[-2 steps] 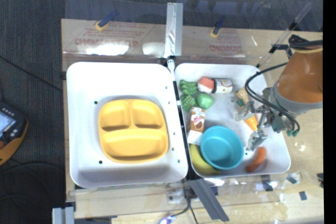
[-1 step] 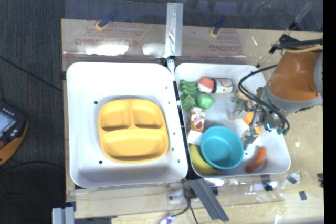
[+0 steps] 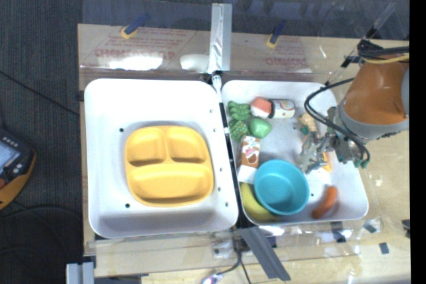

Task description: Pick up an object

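Observation:
The right bin [image 3: 353, 209] holds a blue bowl [image 3: 281, 187], a yellow banana [image 3: 254, 204] partly under it, an orange-red sausage-shaped toy [image 3: 325, 201], a small carton [image 3: 250, 150], green toys [image 3: 247, 120] and a red-and-white piece [image 3: 262, 106]. My gripper [image 3: 318, 149] hangs low over the right side of this bin, just right of and above the bowl, below the arm's orange band [image 3: 377, 93]. A small orange item lies right by the fingertips; whether it is gripped is unclear.
The left bin [image 3: 106, 110] carries a yellow sectioned tray [image 3: 169, 165]. A metal post [image 3: 220, 36] stands behind the divider between the bins. Black cables [image 3: 319, 110] loop beside the wrist. A dark device [image 3: 13, 163] lies on the floor at left.

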